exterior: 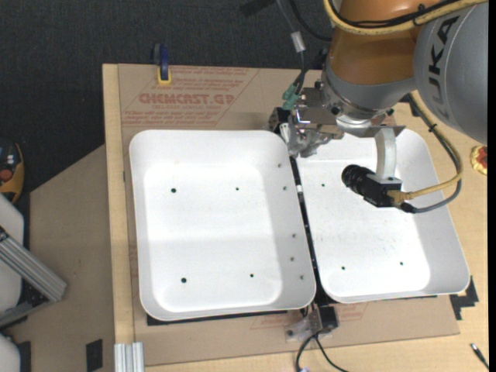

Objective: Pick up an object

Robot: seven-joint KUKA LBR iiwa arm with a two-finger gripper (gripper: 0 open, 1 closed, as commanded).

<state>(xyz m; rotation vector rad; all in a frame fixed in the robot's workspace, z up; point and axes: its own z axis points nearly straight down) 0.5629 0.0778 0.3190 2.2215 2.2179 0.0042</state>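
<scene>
My gripper (301,139) hangs low over the far left corner of the right bin (434,277), close to the wall where the two bins meet. The grey wrist and the orange band (387,2) above it cover the bin's far edge. A black cylinder (366,183) on a white bracket, with a yellow cable, sticks out from the wrist over the right bin's floor. The left bin (155,285) shows its white floor with small dark dots.
Both bins sit on a brown cardboard sheet (194,91) with red print. A blue and yellow clamp (162,62) stands at its far edge. A small connector and cable (318,324) lie at the front between the bins. Metal framing (27,266) sits at the left.
</scene>
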